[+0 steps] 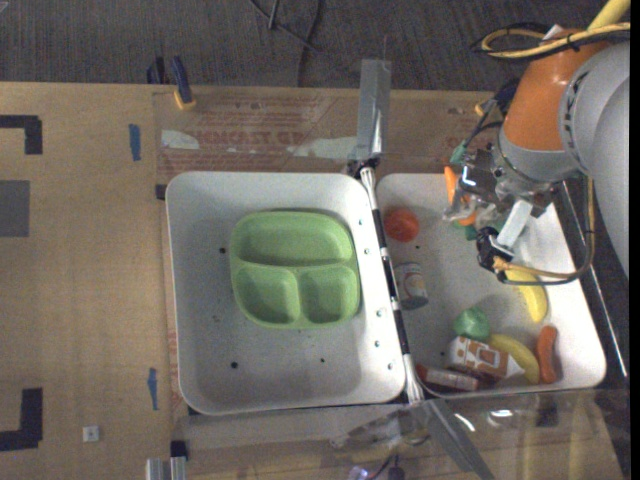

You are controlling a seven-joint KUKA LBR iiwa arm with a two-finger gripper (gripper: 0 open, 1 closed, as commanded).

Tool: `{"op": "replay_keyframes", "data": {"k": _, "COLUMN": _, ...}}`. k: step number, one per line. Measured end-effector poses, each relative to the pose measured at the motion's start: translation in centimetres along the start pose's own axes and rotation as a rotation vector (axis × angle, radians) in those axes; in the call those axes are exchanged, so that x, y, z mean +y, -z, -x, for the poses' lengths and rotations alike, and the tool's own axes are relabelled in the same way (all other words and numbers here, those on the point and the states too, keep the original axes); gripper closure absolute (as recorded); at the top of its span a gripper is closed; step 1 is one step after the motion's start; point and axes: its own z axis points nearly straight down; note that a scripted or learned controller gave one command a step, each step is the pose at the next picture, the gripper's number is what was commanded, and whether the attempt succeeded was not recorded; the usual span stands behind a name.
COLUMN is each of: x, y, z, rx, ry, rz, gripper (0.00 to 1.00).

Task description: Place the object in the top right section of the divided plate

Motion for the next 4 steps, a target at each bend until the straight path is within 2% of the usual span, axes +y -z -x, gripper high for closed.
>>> {"op": "replay_keyframes", "data": {"k": 1, "x": -1.2, "y": 2.9, "z": -7.5, "rx": -0.002, "ry": -0.251, "rz": -0.01, "gripper": 1.0}}
{"op": "replay_keyframes", "data": {"k": 2, "x": -1.0, "y": 3.1, "z": -7.6, "rx": 0.001, "ry": -0.25, "rz": -0.002, "gripper": 0.0}}
{"op": "replay_keyframes", "data": {"k": 3, "x": -0.2, "y": 8.9, "z": -5.3, "rx": 0.001, "ry": -0.328, "rz": 0.001, "gripper": 0.0}}
{"op": "replay_keyframes", "data": {"k": 4, "x": -9.0, "y": 3.1, "z": -12.0, "rx": 0.0, "ry": -0.857, "rz": -0.005, "gripper": 0.0}}
